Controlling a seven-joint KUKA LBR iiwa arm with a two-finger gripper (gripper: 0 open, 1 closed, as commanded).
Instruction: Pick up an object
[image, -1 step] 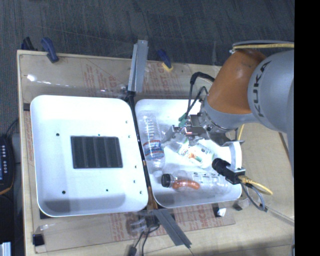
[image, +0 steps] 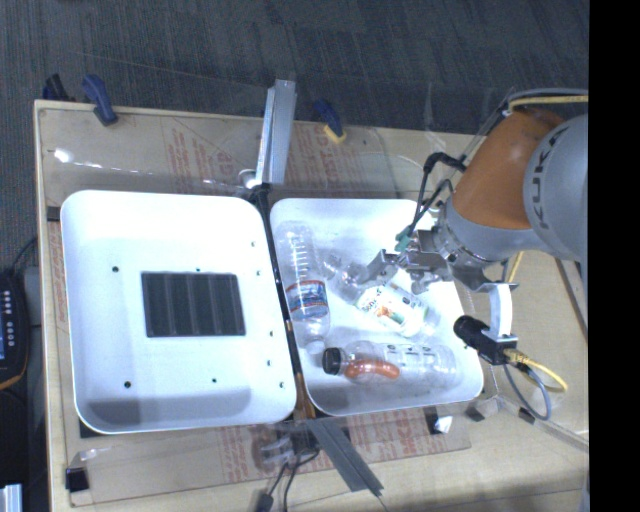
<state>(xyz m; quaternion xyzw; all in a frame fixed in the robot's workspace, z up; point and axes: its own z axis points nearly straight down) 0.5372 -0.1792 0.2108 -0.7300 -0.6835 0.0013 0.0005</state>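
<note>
Clear plastic bottles (image: 303, 280) crowd glossy white bin (image: 330, 400).

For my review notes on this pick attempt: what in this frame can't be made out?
- Gripper, camera view: whether it holds anything; its metal blends with clear plastic below.
- White bottle: label print too small to read; wrist overlaps its upper end.
- Clear bottle: outline fades against the right bin.
- Arm: cut off by the frame's right side.

"KUKA" lettering — partly visible, grey arm (image: 560, 190)
</note>
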